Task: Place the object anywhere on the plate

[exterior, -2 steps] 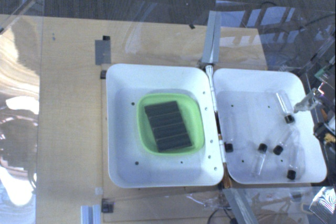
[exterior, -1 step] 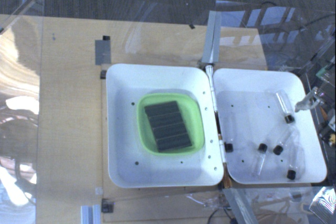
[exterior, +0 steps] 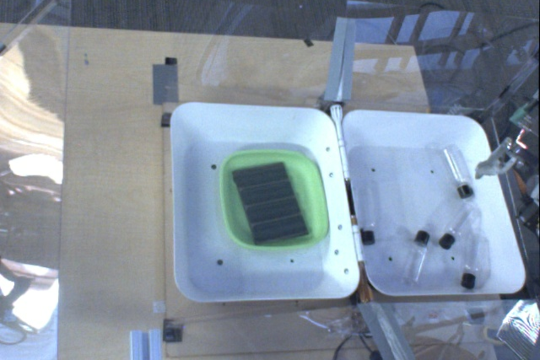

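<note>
Gripper [exterior: 506,154] at 3 o'clock edge of frame, over right bin's [exterior: 396,126] rim; mostly cut off, touching nothing visible. Arm barely in view, entering from 3 o'clock. Clear vials [exterior: 456,173] with black caps lie scattered in right bin, toward 4 o'clock. Green plate [exterior: 229,181] sits centre of left bin [exterior: 194,139], dark ridged block [exterior: 270,203] lying on it, tilted.

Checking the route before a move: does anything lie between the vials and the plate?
Yes: the two bins' adjoining walls run between the vials and the plate, and a dark block covers the plate's middle.
</note>
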Available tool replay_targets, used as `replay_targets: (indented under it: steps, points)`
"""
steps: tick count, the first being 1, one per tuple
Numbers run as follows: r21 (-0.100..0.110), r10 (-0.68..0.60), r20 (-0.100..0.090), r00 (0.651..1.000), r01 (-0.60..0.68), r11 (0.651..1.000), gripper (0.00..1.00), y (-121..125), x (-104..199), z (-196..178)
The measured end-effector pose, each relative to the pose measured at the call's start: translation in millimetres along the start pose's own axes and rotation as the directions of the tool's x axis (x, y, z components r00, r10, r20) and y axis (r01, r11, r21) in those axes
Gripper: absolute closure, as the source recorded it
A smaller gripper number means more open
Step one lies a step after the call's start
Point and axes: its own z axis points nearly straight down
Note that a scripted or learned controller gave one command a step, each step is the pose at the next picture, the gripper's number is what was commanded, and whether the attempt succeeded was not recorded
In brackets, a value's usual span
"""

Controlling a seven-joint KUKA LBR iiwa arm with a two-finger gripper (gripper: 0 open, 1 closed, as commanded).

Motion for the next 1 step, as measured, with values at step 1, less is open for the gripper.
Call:
replay_targets:
  steps: [1]
  points:
    - [-0.001,0.03,-0.002,1.0,-0.03,1.0,0.0,1.8,4.7,-15.3]
